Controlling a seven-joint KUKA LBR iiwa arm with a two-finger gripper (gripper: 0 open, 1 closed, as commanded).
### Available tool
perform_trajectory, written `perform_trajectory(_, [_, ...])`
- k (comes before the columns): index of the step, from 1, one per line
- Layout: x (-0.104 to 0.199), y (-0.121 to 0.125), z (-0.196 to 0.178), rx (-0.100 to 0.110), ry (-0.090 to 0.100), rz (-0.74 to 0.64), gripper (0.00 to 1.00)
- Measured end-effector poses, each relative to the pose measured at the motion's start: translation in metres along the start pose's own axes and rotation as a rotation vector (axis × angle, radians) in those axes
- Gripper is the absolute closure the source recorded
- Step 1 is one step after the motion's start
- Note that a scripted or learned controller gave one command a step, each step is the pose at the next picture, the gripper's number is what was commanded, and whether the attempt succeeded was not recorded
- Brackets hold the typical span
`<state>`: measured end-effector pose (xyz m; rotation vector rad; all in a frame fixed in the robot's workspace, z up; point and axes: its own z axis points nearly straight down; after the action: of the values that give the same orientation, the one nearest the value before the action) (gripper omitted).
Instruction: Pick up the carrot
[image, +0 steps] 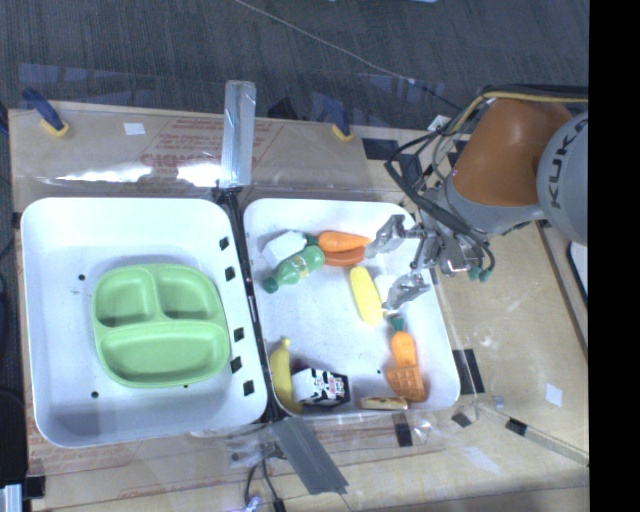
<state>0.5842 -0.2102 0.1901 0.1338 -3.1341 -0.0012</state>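
Carrot just below spread fingers, untouched, in right bin

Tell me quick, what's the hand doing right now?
Hand: open, holding nothing, over the right bin's right side, above the carrot.

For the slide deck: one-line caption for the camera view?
Gripper open over the right bin, above the carrot and beside the corn; green plate in the left bin.

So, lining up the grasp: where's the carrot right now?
In the right bin, near its right wall: the carrot lies below the gripper, right of the corn cob.
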Motion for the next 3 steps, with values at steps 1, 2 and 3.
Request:
perform_trajectory(1, [0.047,0.005,0.098,0.002,-0.007,-0.140,0.00])
perform_trajectory(2, [0.094,0.009,0.088,0.001,-0.004,-0.201,0.00])
perform_trajectory(3, [0.091,0.011,0.078,0.002,-0.007,-0.211,1.00])
